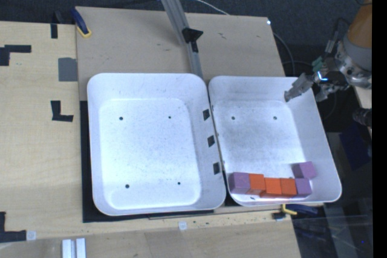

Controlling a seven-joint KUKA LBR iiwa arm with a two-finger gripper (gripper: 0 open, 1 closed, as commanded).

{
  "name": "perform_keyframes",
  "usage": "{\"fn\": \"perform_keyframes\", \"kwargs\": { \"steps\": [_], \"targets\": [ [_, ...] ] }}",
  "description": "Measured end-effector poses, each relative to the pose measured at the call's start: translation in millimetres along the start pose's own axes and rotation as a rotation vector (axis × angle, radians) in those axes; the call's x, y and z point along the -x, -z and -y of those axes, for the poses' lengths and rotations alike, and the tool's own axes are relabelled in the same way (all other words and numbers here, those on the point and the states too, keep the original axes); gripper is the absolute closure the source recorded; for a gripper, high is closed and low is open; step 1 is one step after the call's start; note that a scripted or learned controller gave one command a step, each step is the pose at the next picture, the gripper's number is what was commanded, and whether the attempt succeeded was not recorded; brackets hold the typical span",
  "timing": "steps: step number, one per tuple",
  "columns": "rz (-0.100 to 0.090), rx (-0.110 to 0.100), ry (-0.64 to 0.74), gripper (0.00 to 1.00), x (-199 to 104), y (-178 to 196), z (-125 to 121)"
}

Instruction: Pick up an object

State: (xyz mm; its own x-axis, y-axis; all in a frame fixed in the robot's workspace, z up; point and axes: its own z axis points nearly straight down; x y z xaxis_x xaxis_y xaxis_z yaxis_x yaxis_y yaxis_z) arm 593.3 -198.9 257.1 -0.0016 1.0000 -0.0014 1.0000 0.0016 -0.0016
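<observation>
The blocks (273,184), purple and orange, lay in a tight row against the near wall of the right bin (260,130). The gripper (300,87) hung above the far right corner of that bin, well apart from them; whether it was apart or together I could not tell. It should probably descend on an end block. The left bin (145,142) stood beside, on a wooden bench (121,39).
</observation>
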Motion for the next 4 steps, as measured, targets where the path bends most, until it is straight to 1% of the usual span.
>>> {"fn": "perform_keyframes", "kwargs": {
  "steps": [1,2,3,4],
  "targets": [
    [-0.006,-0.008,0.004,0.0,-69.5,-68.8,22.1],
    [-0.005,-0.001,0.005,0.0,-141.8,-65.1,42.0],
    [-0.004,0.0,0.008,0.0,-218.6,-65.3,39.9],
    [-0.002,-0.002,0.002,1.0,-213.7,-55.6,40.2]
  ]
}}
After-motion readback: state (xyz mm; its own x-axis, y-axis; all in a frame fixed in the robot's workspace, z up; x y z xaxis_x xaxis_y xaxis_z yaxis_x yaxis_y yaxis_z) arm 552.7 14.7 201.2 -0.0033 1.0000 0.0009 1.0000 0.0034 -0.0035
